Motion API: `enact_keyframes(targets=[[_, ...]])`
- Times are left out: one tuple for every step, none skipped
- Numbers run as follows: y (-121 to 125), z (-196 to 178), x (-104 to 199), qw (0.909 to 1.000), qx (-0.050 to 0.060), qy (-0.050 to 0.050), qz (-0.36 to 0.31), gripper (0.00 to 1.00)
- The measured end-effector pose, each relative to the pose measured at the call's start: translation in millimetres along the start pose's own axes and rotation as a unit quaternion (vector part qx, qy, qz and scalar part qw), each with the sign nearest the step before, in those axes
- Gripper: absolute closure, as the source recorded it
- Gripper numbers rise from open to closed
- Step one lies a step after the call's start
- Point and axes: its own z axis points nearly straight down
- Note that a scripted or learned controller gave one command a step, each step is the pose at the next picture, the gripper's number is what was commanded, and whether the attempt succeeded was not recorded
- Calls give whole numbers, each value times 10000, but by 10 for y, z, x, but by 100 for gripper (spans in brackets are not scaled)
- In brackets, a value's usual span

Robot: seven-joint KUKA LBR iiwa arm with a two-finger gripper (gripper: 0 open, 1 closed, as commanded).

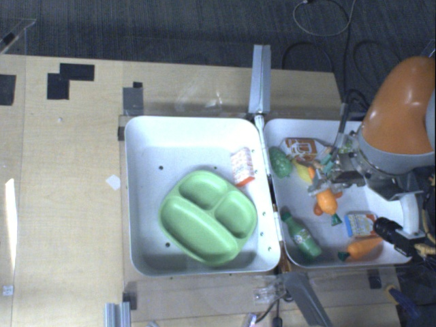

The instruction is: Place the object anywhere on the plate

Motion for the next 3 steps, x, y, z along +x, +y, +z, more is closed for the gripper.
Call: enact_keyframes(targets=[[19,-109,7,10000,-23,-4,-34,100],[375,283,1437,9999,16,9,147,100],[376,281,1437,9999,14,9,145,0]])
